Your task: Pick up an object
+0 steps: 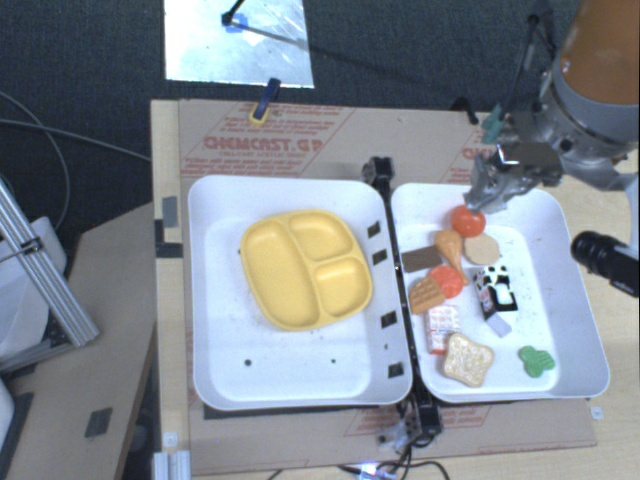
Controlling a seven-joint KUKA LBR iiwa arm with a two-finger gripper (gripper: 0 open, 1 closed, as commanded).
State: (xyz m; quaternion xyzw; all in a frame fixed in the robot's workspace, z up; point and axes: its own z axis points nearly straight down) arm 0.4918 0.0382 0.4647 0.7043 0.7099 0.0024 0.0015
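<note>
Your left bin [215, 368] carries a yellow divided plate [305, 268]. Your right bin [575, 338] crowds toast [467, 359], a cone [450, 246], a green piece [536, 361] and a black-and-white toy [495, 290] close together. The red tomato [467, 219], round and glossy, sits at the back, directly under the gripper [490, 196]; whether the jaws are apart, you cannot tell.

We see even, bright overhead light; white bins [300, 368] nearly washed out, faint soft shadows. Glare on the far foil sheet [238, 28]. Arm [600, 58] at far right blurred; overall slightly soft, low resolution.
</note>
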